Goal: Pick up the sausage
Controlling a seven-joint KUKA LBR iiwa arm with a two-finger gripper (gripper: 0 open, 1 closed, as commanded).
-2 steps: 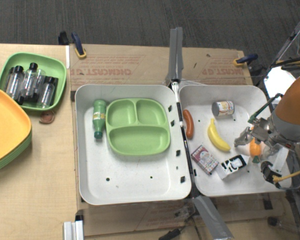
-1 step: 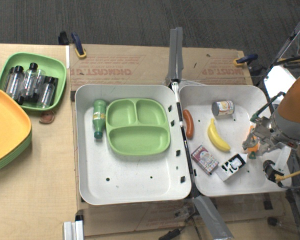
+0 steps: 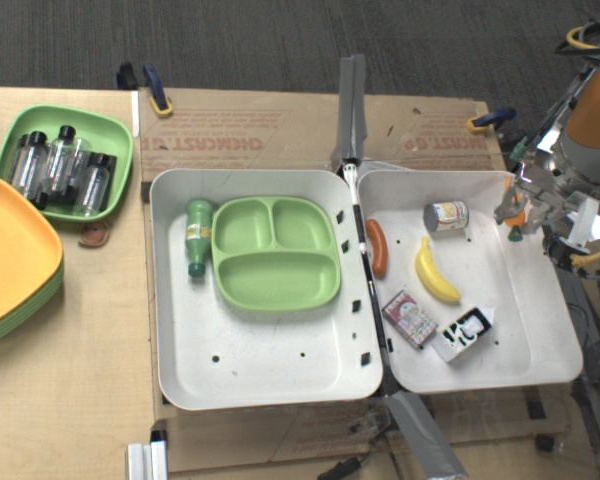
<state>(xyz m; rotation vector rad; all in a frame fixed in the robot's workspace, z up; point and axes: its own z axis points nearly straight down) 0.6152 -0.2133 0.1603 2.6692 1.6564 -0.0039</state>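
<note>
A reddish-brown sausage (image 3: 378, 247) lies lengthwise along the left wall of the right bin (image 3: 540, 298). My gripper (image 3: 514, 212) hangs at the right bin's upper right edge, well to the right of the sausage and just right of a small can (image 3: 446, 215). Nothing shows between the gripper and the sausage but the can and a yellow banana (image 3: 436, 273).
The right bin also holds a pink packet (image 3: 410, 318) and a black-and-white box (image 3: 465, 332). In the left bin (image 3: 180, 358) sit a green divided plate (image 3: 276, 252) and a green bottle (image 3: 198, 236). A green tray of bottles (image 3: 64, 163) and orange plates (image 3: 15, 268) lie far left.
</note>
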